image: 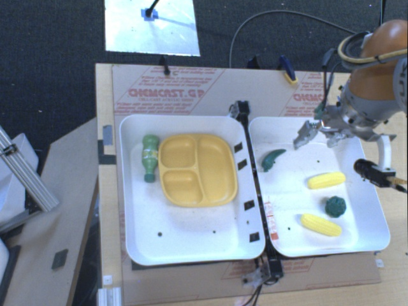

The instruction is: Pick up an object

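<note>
Hovering pincer (317, 132) at upper right of frame, over right white bin (373, 238); finger state cannot tell, nothing visibly held. Nearest target: dark green curved plastic pepper (273, 159), centre-right, close to bin divider. Risk: descent offset, fingers strike divider or push pepper aside.

On my feed the arm (376, 75) was grey, with a rounded orange band above the wrist and a yellowish ring at its edge. Dark cables looped along its side. The gripper (322, 132) was pale bare metal, and a white bracket carried a black part.
</note>
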Tool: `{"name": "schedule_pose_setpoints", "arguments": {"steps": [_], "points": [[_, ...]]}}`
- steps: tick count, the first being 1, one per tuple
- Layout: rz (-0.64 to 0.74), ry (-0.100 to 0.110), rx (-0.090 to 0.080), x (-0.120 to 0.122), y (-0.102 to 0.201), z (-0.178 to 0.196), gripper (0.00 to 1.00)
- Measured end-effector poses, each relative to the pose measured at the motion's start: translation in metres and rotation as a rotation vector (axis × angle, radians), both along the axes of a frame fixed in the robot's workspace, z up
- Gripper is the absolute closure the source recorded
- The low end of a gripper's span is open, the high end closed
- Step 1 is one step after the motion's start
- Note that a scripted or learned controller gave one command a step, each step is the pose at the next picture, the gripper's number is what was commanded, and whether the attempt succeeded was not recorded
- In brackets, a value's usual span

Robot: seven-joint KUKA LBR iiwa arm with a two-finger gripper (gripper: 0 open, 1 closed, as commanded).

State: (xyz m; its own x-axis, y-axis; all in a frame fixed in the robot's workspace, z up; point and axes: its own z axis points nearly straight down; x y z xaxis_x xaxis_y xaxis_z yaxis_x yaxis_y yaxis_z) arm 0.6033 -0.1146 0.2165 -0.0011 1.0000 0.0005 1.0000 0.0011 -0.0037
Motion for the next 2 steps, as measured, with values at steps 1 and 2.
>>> {"name": "schedule_pose_setpoints", "arguments": {"steps": [1, 2], "points": [[-0.001, 0.0, 0.0, -0.002, -0.009, -0.057, 0.0], [-0.001, -0.001, 0.0, -0.004, -0.016, -0.102, 0.0]]}}
